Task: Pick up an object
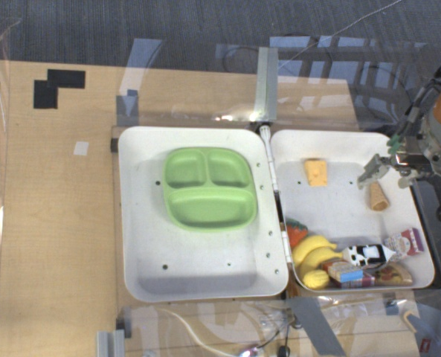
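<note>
The right bin point(339, 151) holds a yellow cheese wedge point(317, 172), a tan cone point(378, 197), yellow bananas point(314, 253), a red-orange piece point(296, 234), a black-and-white cow toy point(365, 255), a pink packet point(406, 242) and a small box point(350, 275). My gripper point(387, 177) hangs over the bin's right side, just above the cone. Its fingers are spread open with nothing between them. One grey finger point(370, 171) points left and down toward the cone's upper end.
A green divided plate point(209, 187) lies in the left bin point(142, 236). A metal divider rail point(274, 192) runs between the bins. Most toys crowd the right bin's near edge. Bare white floor shows around the cheese.
</note>
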Available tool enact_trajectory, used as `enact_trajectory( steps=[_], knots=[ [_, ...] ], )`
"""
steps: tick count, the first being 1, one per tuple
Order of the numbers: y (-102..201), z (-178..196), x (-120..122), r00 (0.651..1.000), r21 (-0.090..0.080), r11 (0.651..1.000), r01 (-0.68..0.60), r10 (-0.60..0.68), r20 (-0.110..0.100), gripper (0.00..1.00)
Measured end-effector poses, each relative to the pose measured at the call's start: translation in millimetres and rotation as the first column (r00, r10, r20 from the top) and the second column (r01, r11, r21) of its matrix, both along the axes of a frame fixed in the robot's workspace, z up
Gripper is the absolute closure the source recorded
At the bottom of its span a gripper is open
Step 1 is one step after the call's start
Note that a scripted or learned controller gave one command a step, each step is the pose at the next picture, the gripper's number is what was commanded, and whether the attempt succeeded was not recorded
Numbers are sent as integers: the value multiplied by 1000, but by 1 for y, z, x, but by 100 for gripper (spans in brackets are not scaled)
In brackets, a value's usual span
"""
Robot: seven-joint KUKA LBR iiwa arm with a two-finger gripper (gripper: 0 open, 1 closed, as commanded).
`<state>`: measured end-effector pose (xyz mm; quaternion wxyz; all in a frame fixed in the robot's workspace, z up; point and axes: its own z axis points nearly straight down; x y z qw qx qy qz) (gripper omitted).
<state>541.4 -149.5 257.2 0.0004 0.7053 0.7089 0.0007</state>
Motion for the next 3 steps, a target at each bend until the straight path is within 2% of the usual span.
enact_trajectory(
  steps=[1,2,3],
  knots=[
    [29,-163,38,999,-1,999,34,-34,5,0],
    [63,-168,94,998,1,998,56,-56,12,0],
    [65,-154,96,998,2,999,51,-51,20,100]
  ],
)
